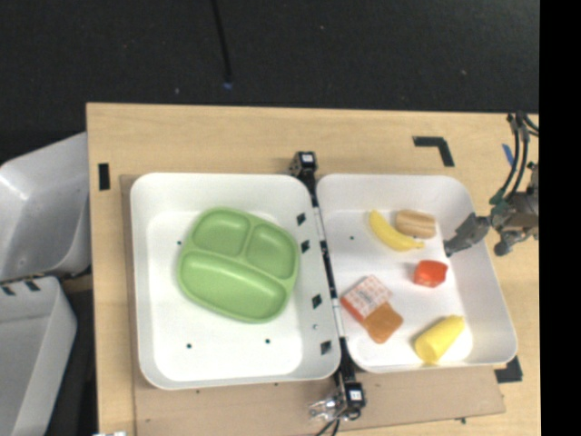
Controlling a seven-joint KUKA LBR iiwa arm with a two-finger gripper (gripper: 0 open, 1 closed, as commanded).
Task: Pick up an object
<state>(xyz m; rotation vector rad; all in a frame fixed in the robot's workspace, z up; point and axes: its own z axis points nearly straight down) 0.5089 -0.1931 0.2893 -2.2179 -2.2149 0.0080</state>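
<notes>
Pincer [463, 235] reaching in over the right edge of the right bin [481, 289]. Hard to tell if wide or narrow. Holding nothing that shows. Just left of pincer: tan block [415, 222] touching yellow banana [392, 232]. Near and below-left: red block [431, 272]. Farther below: yellow piece [439, 338], orange block [383, 322], red-white packet [365, 295]. Far left: green plate [239, 263] in left bin [154, 334].
</notes>
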